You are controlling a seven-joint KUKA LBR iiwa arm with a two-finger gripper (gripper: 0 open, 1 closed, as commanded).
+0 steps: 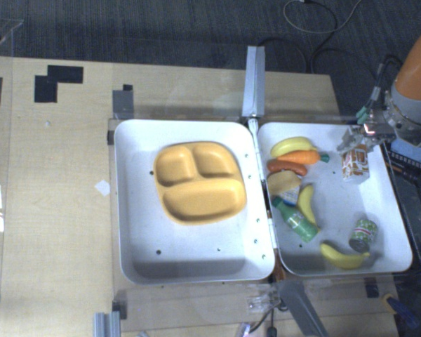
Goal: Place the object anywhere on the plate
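1. The gripper [356, 140] hung over the far right part of the right bin [393, 216], its fingers closed around a small red-and-white packet [355, 164].
2. The yellow plate [198, 182] lay in the left bin [137, 209], with nothing on it.
3. Bananas [292, 145], a carrot [295, 159], a green bottle [295, 221] and a small can [363, 233] lay in the right bin.

Matt yellow plastic plate [198, 182] lies in a smooth white bin [137, 209] on a wooden bench [49, 209].

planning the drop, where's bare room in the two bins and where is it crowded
The yellow plate has all three sections bare. The left bin has bare floor all around the plate. In the right bin, the bananas, carrot and green bottle crowd its left side; its middle is bare.
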